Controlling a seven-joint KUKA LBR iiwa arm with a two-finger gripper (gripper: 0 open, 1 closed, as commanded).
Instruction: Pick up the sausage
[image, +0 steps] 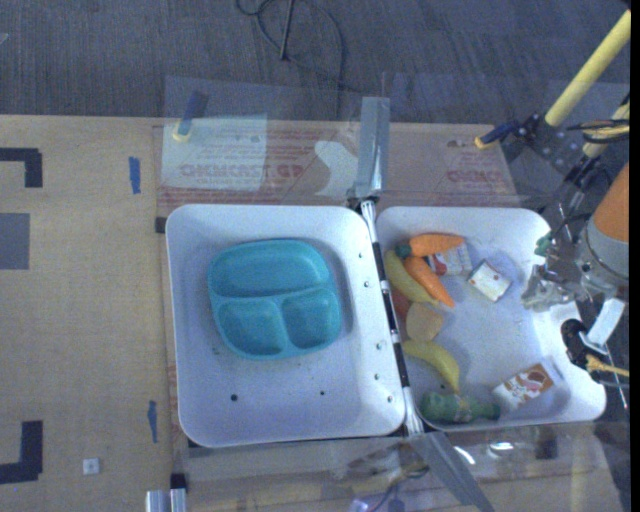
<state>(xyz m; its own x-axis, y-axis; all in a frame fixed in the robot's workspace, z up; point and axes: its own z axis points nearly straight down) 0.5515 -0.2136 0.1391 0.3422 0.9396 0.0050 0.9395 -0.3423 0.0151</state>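
To the far left of the seam (377, 290) where the two bins meet, the tan bench (80, 300) carries black corner marks and strips of blue tape.

- **Left bin** (185, 330): abuts the seam on its left side. A teal divided plate (275, 298) lies flat in it, left of the seam and well apart from it, with three compartments.
- **Right bin** (500, 340): abuts the seam on its right side. The food is crowded along the seam.
  - Just right of the seam lie an upper banana (403, 280) and, half hidden beneath it, a dull reddish piece (399, 303) that appears to be the sausage, though too little shows to be sure.
  - A little farther right are two carrots, one (437, 243) at the far end and one (430, 281) nearer, then a tan lump (424, 322) and a lower banana (437, 360).
  - A green, cucumber-like item (455, 407) rests against the near wall.
  - Farther from the seam are a white block (489, 281) and a small printed carton (527, 384).
- **Gripper** (548, 288): farthest from the seam, at the right bin's right wall and well apart from the reddish piece. Nothing is seen in its grasp. Whether it is spread or pressed together cannot be told.
- **Arm** (612, 225): an orange band shows above the gripper.
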